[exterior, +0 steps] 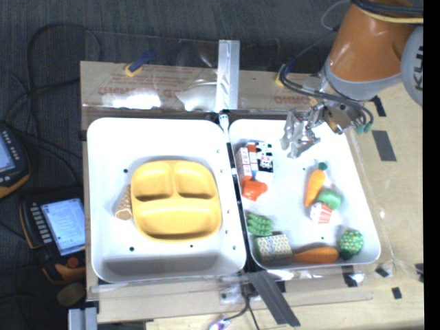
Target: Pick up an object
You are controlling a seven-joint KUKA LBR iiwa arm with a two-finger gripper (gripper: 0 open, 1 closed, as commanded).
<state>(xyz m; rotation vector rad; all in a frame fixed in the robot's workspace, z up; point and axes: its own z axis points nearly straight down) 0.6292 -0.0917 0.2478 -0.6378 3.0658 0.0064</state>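
My gripper (300, 141) hangs over the far part of the right bin (364, 184), its metal fingers pointing down and spread, with nothing between them. Below it in the bin lie an orange toy carrot (314, 185), a green and red toy (325, 205), a green round toy (351, 242), a second carrot (315, 254), a small patterned box (273, 245), a green pea pod (259, 223), a red toy (253, 189) and a printed box (254, 158). The carrot sits just nearer than the fingertips and slightly to the right.
The left bin (103, 184) holds a yellow divided plate (176, 198) with a tan cone-shaped toy (124, 203) against its left side. A metal divider (227, 74) stands behind the bins. Handheld devices and cables lie off the bench at the left.
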